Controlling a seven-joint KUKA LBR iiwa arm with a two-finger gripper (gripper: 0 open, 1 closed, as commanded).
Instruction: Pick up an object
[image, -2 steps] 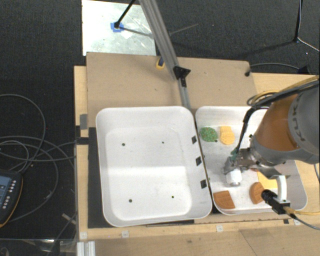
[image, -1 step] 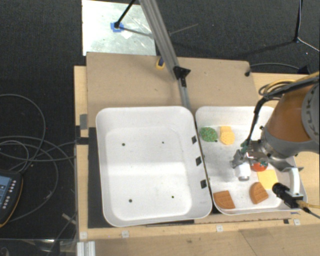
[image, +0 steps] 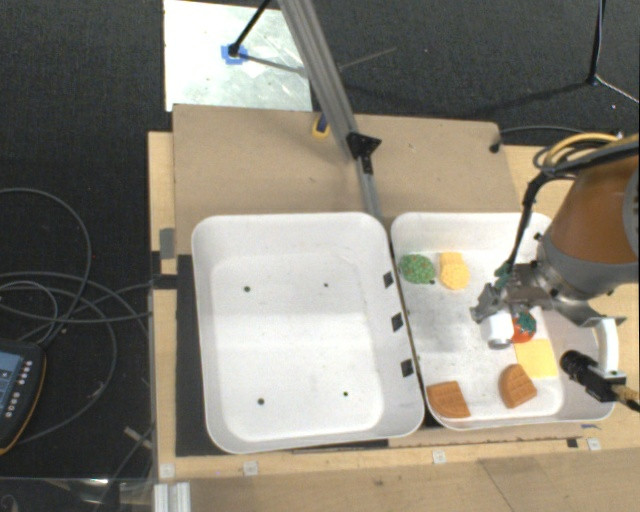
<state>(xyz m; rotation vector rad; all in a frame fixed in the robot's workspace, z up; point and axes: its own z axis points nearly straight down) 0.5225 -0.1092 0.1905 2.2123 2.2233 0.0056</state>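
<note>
Over the right white bin (image: 470, 225) hangs the grey gripper (image: 497, 318), beside a small red-and-green object (image: 524, 322) and a pale yellow flat block (image: 537, 356) — whether it grips anything, I cannot tell; orange-brown wedges (image: 517, 386) lie nearer the front rim

2 smooth white plastic-looking bins (image: 300, 230) are seen on a matt wooden bench (image: 260, 160); dark, rough carpet (image: 80, 100) is seen at left.

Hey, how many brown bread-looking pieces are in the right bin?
2. One brown piece lies at the right bin's near left corner; the other brown piece sits right of it, beside the yellow block. More may hide under the tool.
</note>
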